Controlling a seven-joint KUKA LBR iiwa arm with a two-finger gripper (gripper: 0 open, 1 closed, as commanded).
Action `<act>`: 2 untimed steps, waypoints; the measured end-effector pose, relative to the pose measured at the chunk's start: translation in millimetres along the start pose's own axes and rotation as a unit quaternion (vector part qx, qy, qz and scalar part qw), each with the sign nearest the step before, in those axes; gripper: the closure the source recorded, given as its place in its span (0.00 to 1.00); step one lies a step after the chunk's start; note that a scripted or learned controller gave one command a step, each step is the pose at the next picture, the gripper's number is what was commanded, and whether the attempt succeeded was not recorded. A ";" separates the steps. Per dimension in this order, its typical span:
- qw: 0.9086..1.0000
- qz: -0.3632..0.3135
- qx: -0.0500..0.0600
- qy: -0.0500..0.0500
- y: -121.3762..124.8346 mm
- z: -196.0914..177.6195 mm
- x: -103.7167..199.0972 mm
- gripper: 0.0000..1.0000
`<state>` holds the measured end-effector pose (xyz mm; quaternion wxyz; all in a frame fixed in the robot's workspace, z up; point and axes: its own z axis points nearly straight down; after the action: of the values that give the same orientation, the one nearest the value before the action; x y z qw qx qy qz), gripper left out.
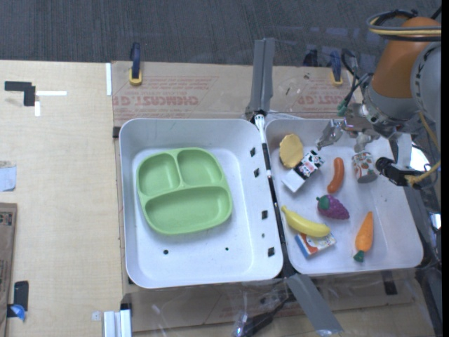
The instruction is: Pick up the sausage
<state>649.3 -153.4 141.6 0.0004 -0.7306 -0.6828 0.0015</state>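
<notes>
The sausage (336, 175) is a small orange-red link lying nearly upright in the middle of the right bin (393, 258). My gripper (345, 140) hangs just above and behind it at the bin's far side. Its two fingers are spread open, one toward the left (327, 134) and one toward the right (362, 143). Nothing is between them. The sausage lies apart from the fingers, a little in front of the gap.
Around the sausage lie a black-and-white carton (304, 169), a yellow piece (291, 149), a white-red can (365, 167), purple grapes (334, 208), a banana (306, 222) and a carrot (363, 234). The left bin (140, 258) holds a green divided plate (184, 189).
</notes>
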 end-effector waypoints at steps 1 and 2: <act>1.000 -0.013 -0.011 0.007 -54.9 41.0 -19.8 0.00; 1.000 -0.009 -0.008 0.003 -57.5 35.0 -25.1 1.00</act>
<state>590.1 -174.6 106.8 -0.0029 -0.7241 -0.6896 -0.0062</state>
